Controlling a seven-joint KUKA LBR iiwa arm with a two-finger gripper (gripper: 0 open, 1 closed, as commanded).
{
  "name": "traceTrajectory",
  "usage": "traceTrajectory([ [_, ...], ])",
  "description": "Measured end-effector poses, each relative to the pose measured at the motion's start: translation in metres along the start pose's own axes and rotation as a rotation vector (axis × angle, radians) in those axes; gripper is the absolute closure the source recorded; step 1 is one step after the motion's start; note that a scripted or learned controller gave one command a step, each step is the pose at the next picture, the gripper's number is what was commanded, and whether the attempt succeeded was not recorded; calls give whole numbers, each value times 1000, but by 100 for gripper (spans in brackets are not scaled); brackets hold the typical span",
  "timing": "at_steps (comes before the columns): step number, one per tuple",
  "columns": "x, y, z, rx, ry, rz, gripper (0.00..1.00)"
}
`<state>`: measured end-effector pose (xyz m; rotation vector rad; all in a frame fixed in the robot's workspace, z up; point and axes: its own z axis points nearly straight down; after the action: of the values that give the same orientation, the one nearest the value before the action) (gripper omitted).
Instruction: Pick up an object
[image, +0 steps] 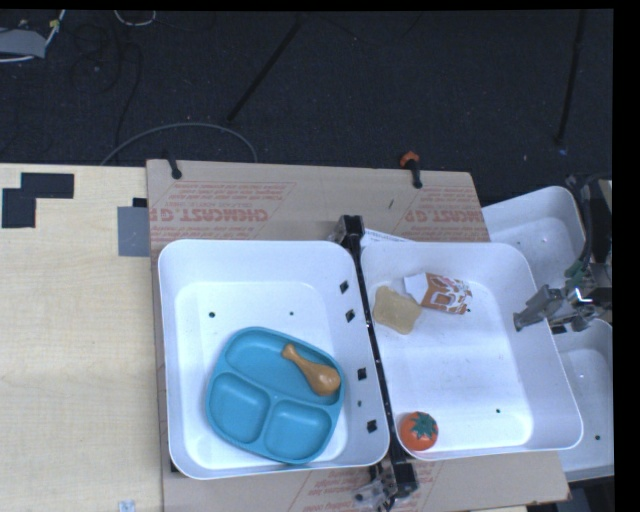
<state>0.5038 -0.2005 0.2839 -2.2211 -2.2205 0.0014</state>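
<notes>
**Four small candidates, gripper waiting at the right edge**

The right bin (520, 330) held three possible picks. A tan, sponge-like block (396, 311) lay near the divider; it looked soft and light, likely to give under pressure, so a grasp across its narrow sides seemed best. Just beside it, toward the bin's far side, sat a small orange-and-white packet (445, 293), apparently thin and flat, hard to get fingers under. A toy tomato (419, 430) rested in the near left corner; round and probably smooth, it could roll or slip out unless taken across its middle, and the bin walls crowded it.

In the left bin (190, 300) a blue divided plate (272, 397) carried a toy drumstick (312, 371) in its upper compartment; rigid and light by the look of it, best pinched at the thin shaft.

The gripper (535, 316) hung at the right bin's right rim, well apart from every object, holding nothing. Whether it was spread or closed could not be told.
</notes>
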Motion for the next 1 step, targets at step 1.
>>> traceTrajectory([
  [1,1,1,43,6,3,0,0],
])
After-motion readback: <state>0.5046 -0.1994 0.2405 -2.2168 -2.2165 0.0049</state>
